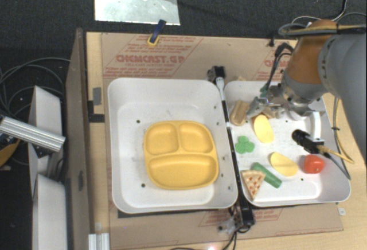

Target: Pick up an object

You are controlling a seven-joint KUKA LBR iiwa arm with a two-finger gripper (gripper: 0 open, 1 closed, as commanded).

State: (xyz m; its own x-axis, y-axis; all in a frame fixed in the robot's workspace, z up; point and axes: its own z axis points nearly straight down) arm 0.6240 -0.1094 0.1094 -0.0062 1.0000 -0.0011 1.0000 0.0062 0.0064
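1. Cardboard sheet (pixel 172 57): covers the bench under both bins.
2. Left bin (pixel 123 128): holds a yellow divided tray (pixel 180 154), lying flat near the bin's centre.
3. Right bin (pixel 324 190): holds all the loose items.
4. Arm (pixel 338 59): reaches over the right bin's far right corner.
5. Gripper (pixel 265 104): low over the far half of the right bin, toward its left edge. Whether it is parted or closed cannot be told, and nothing is seen held in it.
6. Yellow oval piece (pixel 263 128): lies on the bin floor just on the near side of the gripper, closest of all items.
7. Tan piece (pixel 238 111): just beside the gripper, against the left edge.
8. Second yellow piece (pixel 284 164): near the middle of the near half.
9. Red round piece (pixel 312 164): just to the right of it.
10. Pizza slice (pixel 252 181): near left corner, with a green stick (pixel 269 176) touching it.
11. Green leafy piece (pixel 245 144): by the left edge, midway along.
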